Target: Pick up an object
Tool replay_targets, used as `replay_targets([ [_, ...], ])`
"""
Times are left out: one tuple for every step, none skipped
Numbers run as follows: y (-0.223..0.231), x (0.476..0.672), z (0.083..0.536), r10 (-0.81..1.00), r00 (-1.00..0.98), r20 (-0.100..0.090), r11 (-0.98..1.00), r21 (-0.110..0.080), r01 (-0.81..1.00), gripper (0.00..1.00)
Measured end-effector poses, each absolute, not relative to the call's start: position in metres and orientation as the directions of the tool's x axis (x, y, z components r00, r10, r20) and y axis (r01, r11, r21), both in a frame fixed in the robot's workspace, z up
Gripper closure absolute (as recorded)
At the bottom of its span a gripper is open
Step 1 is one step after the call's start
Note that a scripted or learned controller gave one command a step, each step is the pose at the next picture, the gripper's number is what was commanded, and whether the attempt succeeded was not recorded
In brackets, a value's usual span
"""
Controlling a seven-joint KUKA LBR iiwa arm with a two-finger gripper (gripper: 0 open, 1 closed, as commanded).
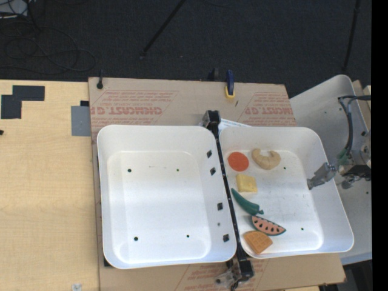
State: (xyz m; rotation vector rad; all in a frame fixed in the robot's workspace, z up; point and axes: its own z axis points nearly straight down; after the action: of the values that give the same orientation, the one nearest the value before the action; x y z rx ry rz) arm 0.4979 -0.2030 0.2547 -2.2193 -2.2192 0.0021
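Hand (319, 177) hovers at the right bin's (330, 223) right rim

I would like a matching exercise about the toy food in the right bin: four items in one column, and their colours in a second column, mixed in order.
Items:
1. round disc
2. square block
3. long curved piece
4. watermelon slice

Colours:
A. dark green
B. red-orange
C. pink-red with a green rind
D. pale yellow

Pairs: 1-B, 2-D, 3-A, 4-C

All four lie in the right bin, near its left wall.
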Motion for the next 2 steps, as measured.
replay_targets([
  [-0.186,0.528,0.135,1.000,-0.003,0.004,0.003,-0.008,1.000,0.00],
  [-0.125,0.606,0.087,1.000,-0.007,0.000,0.007,0.005,1.000,0.00],
])
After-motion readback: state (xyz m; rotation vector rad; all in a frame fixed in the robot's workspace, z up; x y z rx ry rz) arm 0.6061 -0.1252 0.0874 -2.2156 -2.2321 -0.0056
